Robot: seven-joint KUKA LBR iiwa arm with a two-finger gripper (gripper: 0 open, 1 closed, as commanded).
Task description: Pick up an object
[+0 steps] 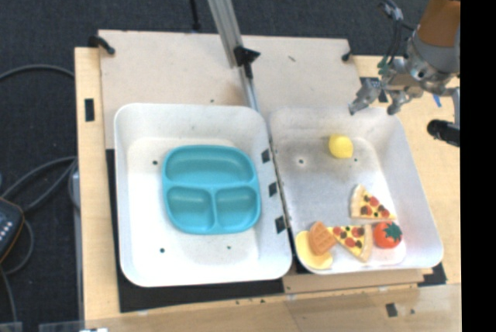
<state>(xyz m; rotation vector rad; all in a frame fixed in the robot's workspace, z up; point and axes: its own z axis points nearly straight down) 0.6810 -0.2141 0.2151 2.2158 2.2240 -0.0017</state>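
I had the jaws (377, 100) spread and empty above the right bin's (415, 175) far rim. The yellow ball (340, 146) lay nearest, just inside. I judged it could roll off a closing finger, being round on slick plastic.

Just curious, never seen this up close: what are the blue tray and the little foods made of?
Tray: seemingly moulded plastic, one even turquoise, smooth with a soft sheen. Pizza slices, tomato and yellow ball: probably toy plastic or rubber, flat bright colours; too small to tell.
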